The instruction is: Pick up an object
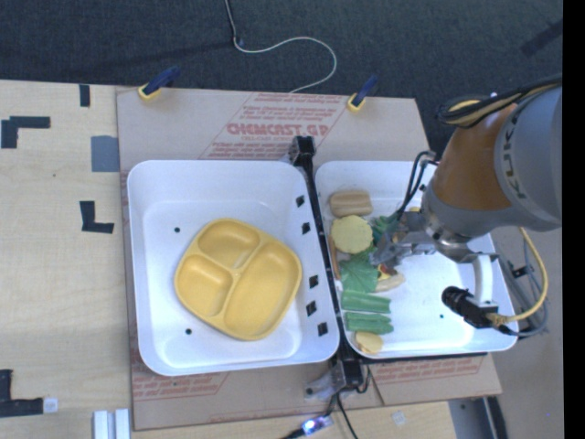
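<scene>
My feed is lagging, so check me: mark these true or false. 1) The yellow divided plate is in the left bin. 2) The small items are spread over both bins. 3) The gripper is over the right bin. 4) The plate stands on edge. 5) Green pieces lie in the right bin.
1) True: the yellow divided plate lies in the left bin.
2) False: they cluster along the left side of the right bin.
3) True: the gripper is above it, near the items.
4) False: it lies flat.
5) True: green pieces.
</scene>
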Robot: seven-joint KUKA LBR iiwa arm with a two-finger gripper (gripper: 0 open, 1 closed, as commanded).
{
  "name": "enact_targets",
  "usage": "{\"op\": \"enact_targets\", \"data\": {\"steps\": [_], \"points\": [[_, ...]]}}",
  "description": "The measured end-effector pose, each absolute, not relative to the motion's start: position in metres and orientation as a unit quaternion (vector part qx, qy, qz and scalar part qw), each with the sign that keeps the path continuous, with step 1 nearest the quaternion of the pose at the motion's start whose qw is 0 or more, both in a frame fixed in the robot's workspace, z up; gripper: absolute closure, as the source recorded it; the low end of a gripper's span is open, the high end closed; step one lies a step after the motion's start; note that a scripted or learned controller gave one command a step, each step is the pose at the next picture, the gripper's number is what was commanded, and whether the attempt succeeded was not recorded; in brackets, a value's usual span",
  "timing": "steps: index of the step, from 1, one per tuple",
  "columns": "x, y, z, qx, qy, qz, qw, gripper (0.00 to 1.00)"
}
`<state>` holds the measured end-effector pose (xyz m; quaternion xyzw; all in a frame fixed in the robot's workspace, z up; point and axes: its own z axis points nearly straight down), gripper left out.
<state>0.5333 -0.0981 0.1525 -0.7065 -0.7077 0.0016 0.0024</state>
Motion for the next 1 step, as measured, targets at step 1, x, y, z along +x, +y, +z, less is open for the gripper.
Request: {"op": "enact_targets", "data": {"steps": [1], "points": [[0.5327,-0.0962,0.1902,-0.706,-0.708,0.0017,0.002,1.00]]}}
